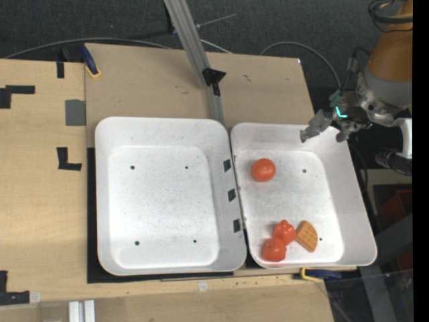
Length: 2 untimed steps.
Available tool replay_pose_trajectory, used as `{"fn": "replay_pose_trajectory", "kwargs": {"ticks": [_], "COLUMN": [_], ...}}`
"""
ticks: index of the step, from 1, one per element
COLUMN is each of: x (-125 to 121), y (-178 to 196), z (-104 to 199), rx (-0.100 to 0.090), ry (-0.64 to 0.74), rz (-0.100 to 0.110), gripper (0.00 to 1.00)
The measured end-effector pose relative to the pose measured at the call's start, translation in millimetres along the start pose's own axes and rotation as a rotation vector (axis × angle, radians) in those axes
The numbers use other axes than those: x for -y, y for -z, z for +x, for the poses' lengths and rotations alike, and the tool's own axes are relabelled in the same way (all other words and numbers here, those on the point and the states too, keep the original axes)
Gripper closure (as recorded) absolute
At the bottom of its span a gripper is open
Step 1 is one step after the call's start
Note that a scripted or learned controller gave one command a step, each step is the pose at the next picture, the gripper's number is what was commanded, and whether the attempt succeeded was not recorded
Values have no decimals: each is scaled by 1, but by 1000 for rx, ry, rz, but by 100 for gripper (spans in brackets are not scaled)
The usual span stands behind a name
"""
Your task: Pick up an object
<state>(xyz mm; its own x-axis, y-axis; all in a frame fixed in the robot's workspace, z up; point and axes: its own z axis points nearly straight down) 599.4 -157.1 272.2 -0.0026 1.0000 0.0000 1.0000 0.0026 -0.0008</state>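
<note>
The right bin [348, 200] holds 4 objects: 1 round red tomato [263, 170] near its middle, and along the front edge 1 red pepper [284, 231], 1 more red fruit [273, 250] touching it, and 1 tan waffle [307, 236] just beside. The gripper [326, 130] hovers over this bin's far right corner, fingers spread, holding nothing. The left bin [100, 180] sits alongside.

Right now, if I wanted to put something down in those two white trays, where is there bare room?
The left bin has its whole floor bare. In the right bin, the middle is free, between the red ball and the bottom cluster. That near corner is crowded: two red pieces touch, with the waffle-like piece beside them. The gripper hangs over the right bin's far rim.
</note>
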Motion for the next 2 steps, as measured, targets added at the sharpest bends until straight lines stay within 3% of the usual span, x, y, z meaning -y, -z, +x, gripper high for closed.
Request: {"fn": "replay_pose_trajectory", "kwargs": {"ticks": [2], "x": [1], "y": [-115], "z": [12], "rx": [0], "ry": [-1], "rz": [8], "gripper": [0]}}
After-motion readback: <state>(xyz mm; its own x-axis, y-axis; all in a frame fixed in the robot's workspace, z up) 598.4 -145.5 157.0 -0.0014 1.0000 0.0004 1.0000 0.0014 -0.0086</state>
